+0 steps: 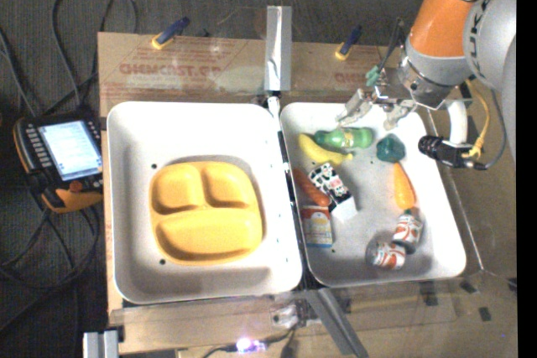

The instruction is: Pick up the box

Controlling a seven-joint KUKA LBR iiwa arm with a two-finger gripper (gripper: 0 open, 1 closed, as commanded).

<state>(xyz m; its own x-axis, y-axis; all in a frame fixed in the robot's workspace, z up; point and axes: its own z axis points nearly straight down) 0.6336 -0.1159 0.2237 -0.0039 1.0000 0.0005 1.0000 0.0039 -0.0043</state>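
Observation:
A small black-and-white cow-patterned box [328, 181] lies near the middle of the right bin [449, 260]. Just in front of it, against the bin's left wall, lies an orange-and-white carton [318, 226]. My gripper [375, 111] hangs over the back of the right bin, above and behind a green toy [346, 138]. Its fingers [357, 108] are spread open with nothing between them. The gripper is well behind the cow-patterned box and to its right, not touching it.
The right bin also holds a yellow banana [315, 150], a teal object [390, 149], an orange carrot [404, 185] and two small cans [396, 241]. In the left bin [126, 264] sits a yellow divided tray [206, 210]. A handheld screen [65, 148] lies at far left.

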